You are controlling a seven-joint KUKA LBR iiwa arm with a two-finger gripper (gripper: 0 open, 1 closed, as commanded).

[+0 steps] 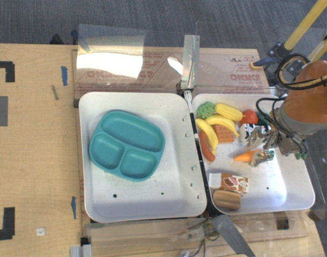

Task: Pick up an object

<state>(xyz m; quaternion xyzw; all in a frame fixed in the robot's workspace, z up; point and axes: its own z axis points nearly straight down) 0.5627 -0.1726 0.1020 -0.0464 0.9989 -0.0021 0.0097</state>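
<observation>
My gripper [260, 146] is low inside the right bin [291, 194], near its middle right, with the arm's orange band above it at the right edge. A small orange carrot [242, 156] lies on the bin floor, its right end touching or just under the gripper's tip. A red tomato [250, 116] and a black-and-white item [249, 130] sit just behind the gripper. Whether anything is held cannot be made out.
Toward the right bin's left side lie a green vegetable [206, 110], a corn cob [228, 112], a banana [206, 129], a waffle [225, 134] and a hot dog [207, 146]. A small carton [234, 183] and a bread roll [226, 199] lie near the front. The left bin [99, 197] holds a teal divided plate [127, 144].
</observation>
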